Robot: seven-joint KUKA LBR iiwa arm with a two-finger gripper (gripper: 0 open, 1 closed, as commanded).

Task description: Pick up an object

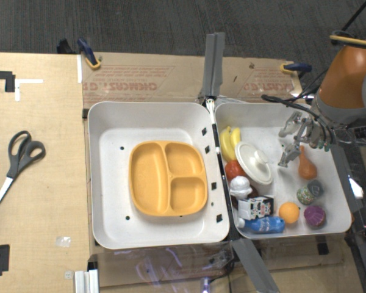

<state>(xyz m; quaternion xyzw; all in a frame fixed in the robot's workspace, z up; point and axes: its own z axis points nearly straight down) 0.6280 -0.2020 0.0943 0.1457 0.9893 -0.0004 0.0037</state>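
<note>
My gripper [287, 146] hangs over the back middle of the right bin [341, 182], open, with nothing between its fingers. Just right of it lies an orange pear-shaped object [307, 164]. A white round lid [254, 162] sits to its left, with a yellow banana [230, 141] behind that. Toward the front lie a red ball [234, 169], a white figure [240, 187], a black-and-white carton [257, 208], a blue bottle [264, 226], an orange ball [288, 212], a purple object [314, 215] and a green-grey round object [307, 193].
The left bin [104, 182] holds a yellow divided plate [168, 177]. A grey post [213, 66] rises behind the wall between the bins. Scissors [17, 157] lie on the bench at far left. The arm's orange band [349, 72] is at the right edge.
</note>
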